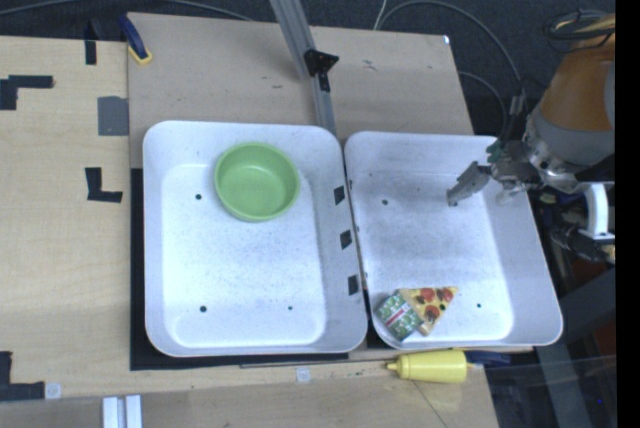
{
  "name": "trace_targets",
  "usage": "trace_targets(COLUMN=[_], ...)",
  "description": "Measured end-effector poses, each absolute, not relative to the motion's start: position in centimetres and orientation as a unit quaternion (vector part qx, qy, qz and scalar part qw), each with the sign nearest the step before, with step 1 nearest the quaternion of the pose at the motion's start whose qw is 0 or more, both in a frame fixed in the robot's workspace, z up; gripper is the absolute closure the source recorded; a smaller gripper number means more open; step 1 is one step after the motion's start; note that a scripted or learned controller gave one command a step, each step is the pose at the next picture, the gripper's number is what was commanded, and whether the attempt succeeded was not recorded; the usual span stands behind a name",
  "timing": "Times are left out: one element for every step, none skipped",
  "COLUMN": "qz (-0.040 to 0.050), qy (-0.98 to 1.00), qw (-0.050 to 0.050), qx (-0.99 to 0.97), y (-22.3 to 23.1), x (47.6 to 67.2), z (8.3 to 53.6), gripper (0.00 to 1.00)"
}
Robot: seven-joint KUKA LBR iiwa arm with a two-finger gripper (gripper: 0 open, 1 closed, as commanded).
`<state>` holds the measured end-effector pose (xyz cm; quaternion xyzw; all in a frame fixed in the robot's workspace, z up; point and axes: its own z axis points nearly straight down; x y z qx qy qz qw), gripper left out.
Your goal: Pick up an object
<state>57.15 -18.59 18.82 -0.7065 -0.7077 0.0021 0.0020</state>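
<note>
A green bowl (257, 180) sits in the upper part of the left bin (170, 246). A small colourful flat packet (412, 307) lies in the near left corner of the right bin (520, 296). My gripper (483, 193) hangs over the right bin's upper right area, far from the packet and the bowl. Its two fingers are spread apart with nothing between them. The grey wrist with the orange band (580, 96) is at the right edge.
A yellow squeeze bottle (432, 366) lies on the bench just outside the right bin's near rim. A grey pole (290, 6) slants down from the top to the bins' shared back corner. Cables loop behind the right bin.
</note>
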Motion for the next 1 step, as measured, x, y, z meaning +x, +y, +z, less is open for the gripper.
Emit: trace_targets(qz=[0.0023], qy=[-0.708], qw=[0.003], qx=[-0.706], y=[-18.1], x=[57.89], z=[12.97], gripper=[0.0])
